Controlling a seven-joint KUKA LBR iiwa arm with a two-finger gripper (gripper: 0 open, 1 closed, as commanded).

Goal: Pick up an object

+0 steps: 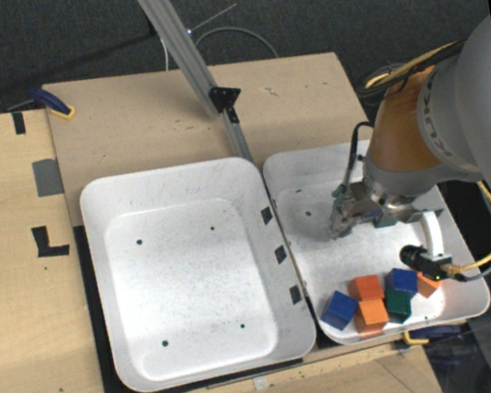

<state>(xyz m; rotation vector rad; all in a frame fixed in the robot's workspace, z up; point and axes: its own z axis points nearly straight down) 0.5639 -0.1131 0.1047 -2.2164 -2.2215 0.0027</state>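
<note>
Over the right bin (pixel 293 173), my gripper (pixel 344 219) hangs above bare floor, grip state unreadable, nothing seen in it; blocks (pixel 371 299) cluster at the near edge, so next I must travel there and descend.

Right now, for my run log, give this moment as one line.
gripper: over right bin, nothing seen held | blocks: clustered at bin's near edge | left bin

A robotics lab is indicated by the plywood worktop (pixel 157 112) bearing two white bins (pixel 188 270); an aluminium camera pole (pixel 177 39) is mounted behind.
</note>
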